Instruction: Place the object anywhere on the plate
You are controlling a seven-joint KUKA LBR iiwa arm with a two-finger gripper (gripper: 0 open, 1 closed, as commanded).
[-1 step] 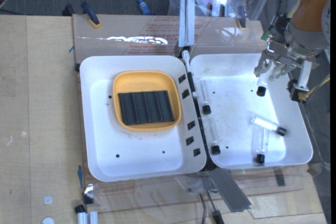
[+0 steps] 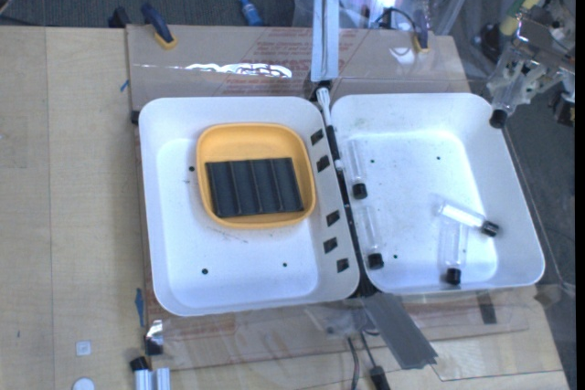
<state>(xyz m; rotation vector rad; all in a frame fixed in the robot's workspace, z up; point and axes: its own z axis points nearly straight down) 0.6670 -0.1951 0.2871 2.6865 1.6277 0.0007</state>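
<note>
The hand [image 2: 508, 96] hangs above the far right corner of the right bin [image 2: 512, 196], touching nothing; whether it is apart or together cannot be told. Four clear tubes [image 2: 464, 216] lie below and left of it, the orange plate [image 2: 256, 173] far left in the left bin [image 2: 174, 260].

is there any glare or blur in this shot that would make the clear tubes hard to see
Camera view: glare streaks the clear sheet behind the bins; the right bin is bright, so the clear tubes nearly vanish, marked mainly by dark caps; the pincer looks soft.
</note>
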